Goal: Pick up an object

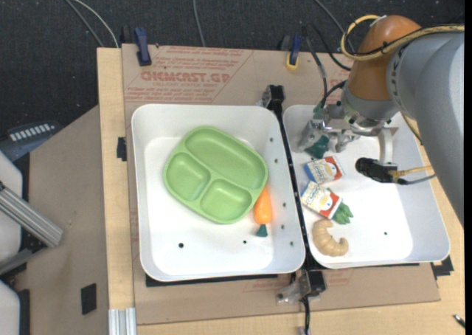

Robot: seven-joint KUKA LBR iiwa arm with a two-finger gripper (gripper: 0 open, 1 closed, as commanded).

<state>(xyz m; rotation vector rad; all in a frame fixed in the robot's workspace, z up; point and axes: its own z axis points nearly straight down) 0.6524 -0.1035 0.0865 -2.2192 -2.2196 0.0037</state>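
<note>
Gripper (318,134): low at upper left of the right bin (413,241); finger state cannot be told.
Nearest object: teal item (318,148), touching, just below it.
Next nearest: small carton (324,170), lower in frame.

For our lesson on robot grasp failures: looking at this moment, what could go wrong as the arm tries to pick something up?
1. The gripper sits hard by the right bin's left wall, so it may scrape the wall.
2. The two small cartons lie close together, so a grab could nudge or catch both.
3. The croissant is curved and might slip.
</note>
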